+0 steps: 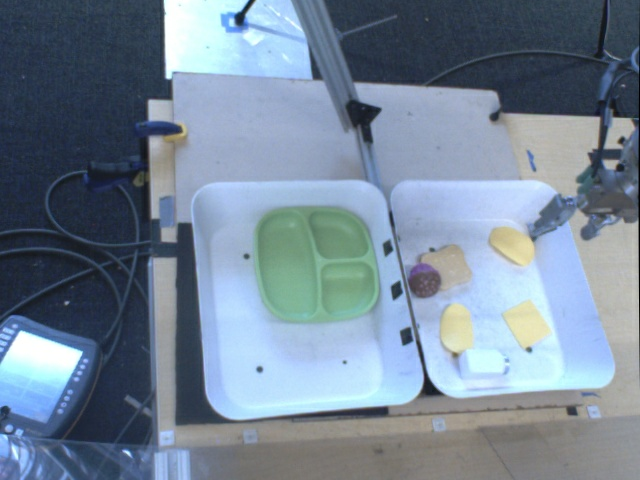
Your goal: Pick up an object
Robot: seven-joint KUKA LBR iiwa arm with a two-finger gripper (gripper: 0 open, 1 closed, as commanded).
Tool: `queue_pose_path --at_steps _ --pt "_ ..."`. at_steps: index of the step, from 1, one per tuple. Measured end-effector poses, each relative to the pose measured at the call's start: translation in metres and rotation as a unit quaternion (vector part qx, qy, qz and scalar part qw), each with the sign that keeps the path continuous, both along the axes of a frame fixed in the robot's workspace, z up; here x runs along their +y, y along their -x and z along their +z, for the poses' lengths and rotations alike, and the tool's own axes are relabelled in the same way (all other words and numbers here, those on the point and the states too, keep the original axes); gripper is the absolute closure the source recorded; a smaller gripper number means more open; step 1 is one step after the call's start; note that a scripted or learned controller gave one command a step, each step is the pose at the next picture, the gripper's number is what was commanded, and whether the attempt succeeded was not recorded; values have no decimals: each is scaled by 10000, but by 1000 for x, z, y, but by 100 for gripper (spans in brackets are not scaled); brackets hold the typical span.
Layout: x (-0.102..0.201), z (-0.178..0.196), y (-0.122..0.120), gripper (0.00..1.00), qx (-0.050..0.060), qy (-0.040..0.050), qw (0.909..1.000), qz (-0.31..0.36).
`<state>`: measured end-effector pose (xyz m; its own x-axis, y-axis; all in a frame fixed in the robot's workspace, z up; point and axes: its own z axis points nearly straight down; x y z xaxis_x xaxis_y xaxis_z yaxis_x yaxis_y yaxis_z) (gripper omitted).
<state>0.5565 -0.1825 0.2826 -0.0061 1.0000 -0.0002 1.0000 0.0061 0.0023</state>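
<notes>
The right bin (pixel 575 298) holds several small objects: a yellow wedge (pixel 511 246), a tan toast-like piece (pixel 449 264) touching a purple round piece (pixel 424 280), a yellow oval (pixel 456 328), a yellow square slice (pixel 526 323) and a white block (pixel 484 362). My gripper (pixel 570 224) hangs over the right bin's far right rim, just right of the yellow wedge. It is open, with one fingertip (pixel 545 222) near the wedge and nothing between the fingers.
The left bin (pixel 230 348) holds a green divided plate (pixel 316 264). A grey pole (pixel 330 53) slants down to the ridge between the bins. Cables and a handheld pendant (pixel 40 368) lie on the floor at left.
</notes>
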Motion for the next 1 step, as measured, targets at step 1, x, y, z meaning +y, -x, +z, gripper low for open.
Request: queue_pose_path --at_steps 1 --pt "0 0 0 0 0 -1 10000 -4"
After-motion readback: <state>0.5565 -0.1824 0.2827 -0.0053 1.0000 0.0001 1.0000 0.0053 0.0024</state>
